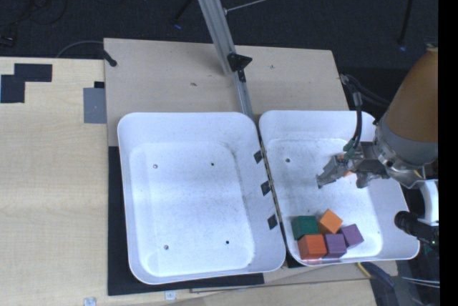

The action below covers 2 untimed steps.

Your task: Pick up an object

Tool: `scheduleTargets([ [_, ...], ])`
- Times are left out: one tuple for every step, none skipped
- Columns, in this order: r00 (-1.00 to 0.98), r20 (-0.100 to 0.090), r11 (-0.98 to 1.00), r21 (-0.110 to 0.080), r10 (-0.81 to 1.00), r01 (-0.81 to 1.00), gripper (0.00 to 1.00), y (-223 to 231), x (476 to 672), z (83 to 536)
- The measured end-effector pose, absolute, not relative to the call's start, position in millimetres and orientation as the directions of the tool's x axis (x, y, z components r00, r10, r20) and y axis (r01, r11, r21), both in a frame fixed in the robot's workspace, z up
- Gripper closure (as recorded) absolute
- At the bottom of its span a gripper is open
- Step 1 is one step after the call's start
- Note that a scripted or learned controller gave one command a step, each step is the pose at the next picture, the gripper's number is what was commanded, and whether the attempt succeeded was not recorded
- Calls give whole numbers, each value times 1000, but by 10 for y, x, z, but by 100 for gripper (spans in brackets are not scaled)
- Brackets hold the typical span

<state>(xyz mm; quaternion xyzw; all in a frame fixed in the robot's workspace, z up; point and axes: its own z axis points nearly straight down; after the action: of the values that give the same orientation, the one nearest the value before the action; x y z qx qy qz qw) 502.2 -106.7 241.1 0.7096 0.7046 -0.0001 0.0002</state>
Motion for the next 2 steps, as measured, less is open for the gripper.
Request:
scheduleTargets([
  [1, -2, -1, 5, 1000, 1000, 0, -1287, 5270, 2940],
  [7, 0, -7, -11, 1000, 1000, 0, -2065, 4899, 1971],
])
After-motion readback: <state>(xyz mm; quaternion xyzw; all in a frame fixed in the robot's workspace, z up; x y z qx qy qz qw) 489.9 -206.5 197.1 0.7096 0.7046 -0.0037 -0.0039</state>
